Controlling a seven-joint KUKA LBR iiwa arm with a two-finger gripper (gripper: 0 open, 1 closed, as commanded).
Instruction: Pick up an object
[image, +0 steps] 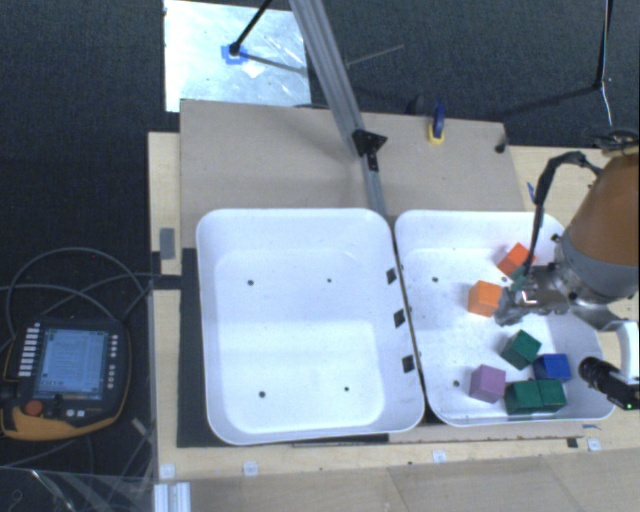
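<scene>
Several blocks lie in the right bin (440, 400): an orange cube (485, 298), another orange block (514, 259) behind it, a dark green cube (521, 349), a blue cube (551, 367), a green block (534, 397) and a purple cube (488, 383). My gripper (516, 303) reaches in from the right and hangs low just right of the orange cube, above the dark green cube. Its metal tip almost touches the orange cube's right side. Nothing visibly sits in it.
The left bin (300, 330) stands beside the right one, with black clips on the shared rims. A teach pendant (65, 375) with cables lies left of the bench. A slanted metal pole (340, 90) crosses behind the bins.
</scene>
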